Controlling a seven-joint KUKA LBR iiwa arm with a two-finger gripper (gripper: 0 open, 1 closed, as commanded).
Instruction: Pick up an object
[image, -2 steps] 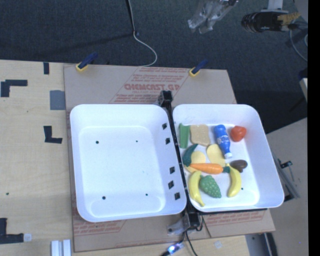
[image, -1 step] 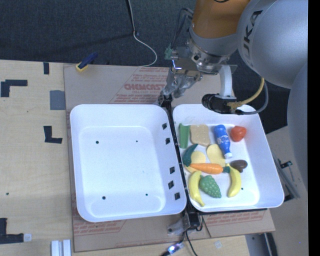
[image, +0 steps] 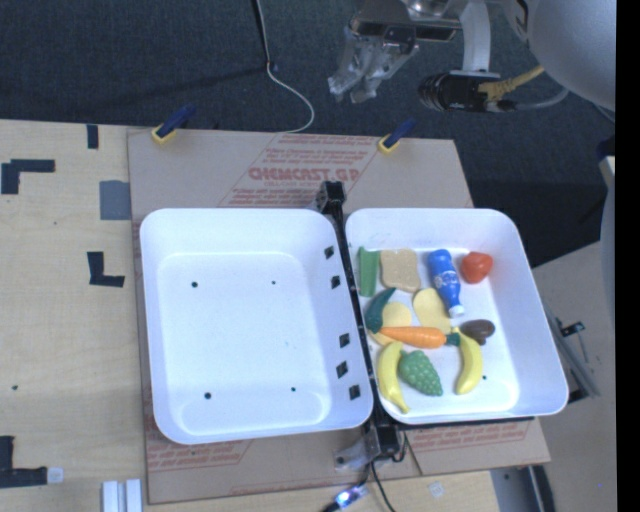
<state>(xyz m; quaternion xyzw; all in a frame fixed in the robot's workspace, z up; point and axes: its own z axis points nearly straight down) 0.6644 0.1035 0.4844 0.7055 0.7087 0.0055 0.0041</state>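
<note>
Tool (image: 357, 75) parked high beyond the bins, grip state unreadable, nothing held. Toy food crowds the right bin (image: 520, 250); go for the tomato (image: 476, 266), least crowded, descend straight.

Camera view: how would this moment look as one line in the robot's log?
gripper: raised beyond bins, holding nothing seen | right bin: toy foods incl. carrot, blue bottle, tomato | pick: not begun
</note>
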